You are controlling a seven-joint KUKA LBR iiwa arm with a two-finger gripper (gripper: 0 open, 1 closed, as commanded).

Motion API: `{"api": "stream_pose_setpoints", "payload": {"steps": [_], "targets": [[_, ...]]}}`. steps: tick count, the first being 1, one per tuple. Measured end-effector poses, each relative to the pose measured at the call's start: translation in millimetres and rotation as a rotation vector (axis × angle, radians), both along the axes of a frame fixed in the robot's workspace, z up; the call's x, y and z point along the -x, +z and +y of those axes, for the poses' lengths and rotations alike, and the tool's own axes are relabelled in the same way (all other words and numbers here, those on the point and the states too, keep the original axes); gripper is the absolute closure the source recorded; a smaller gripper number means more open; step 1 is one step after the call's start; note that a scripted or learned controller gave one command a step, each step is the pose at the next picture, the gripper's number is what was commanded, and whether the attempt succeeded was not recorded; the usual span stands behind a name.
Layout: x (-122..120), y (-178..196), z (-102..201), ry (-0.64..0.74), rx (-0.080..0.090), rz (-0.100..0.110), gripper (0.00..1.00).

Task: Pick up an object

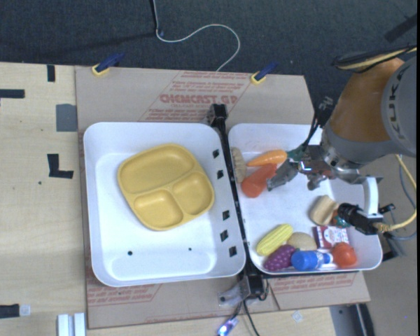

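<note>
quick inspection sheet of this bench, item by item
surface: two white bins side by side, left bin, right bin, on cardboard sheet
job's things: right bin holds carrot, corn, grapes, blue bottle, tomato and other toy food
clutter: yellow divided plate in left bin
grippers: tool low over right bin near carrot; nothing seen between its fingers
cables: white cable looping behind bench
surroundings: dark carpet

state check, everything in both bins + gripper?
yellow divided plate: upright, left bin, compartments bare
carrot: lying flat, right bin
red piece: lying beside gripper
corn: lying flat
grapes: lying at near wall
blue bottle: on its side
gripper: open, low over right bin, holding nothing
</note>
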State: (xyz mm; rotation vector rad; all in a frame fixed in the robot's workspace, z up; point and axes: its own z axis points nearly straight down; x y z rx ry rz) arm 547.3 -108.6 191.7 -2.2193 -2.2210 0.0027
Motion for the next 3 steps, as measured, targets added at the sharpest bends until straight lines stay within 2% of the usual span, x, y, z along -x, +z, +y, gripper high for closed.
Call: {"api": "stream_pose_setpoints", "payload": {"steps": [1, 2, 3], "targets": [[0.0, 9.8, 0.7, 0.001, -0.001, 0.001, 1.00], [60.5, 130.1, 37.6, 0.004, -0.001, -0.011, 1.00], [60.7, 174.3, 106.8, 0.008, -0.001, -0.005, 1.00]]}}
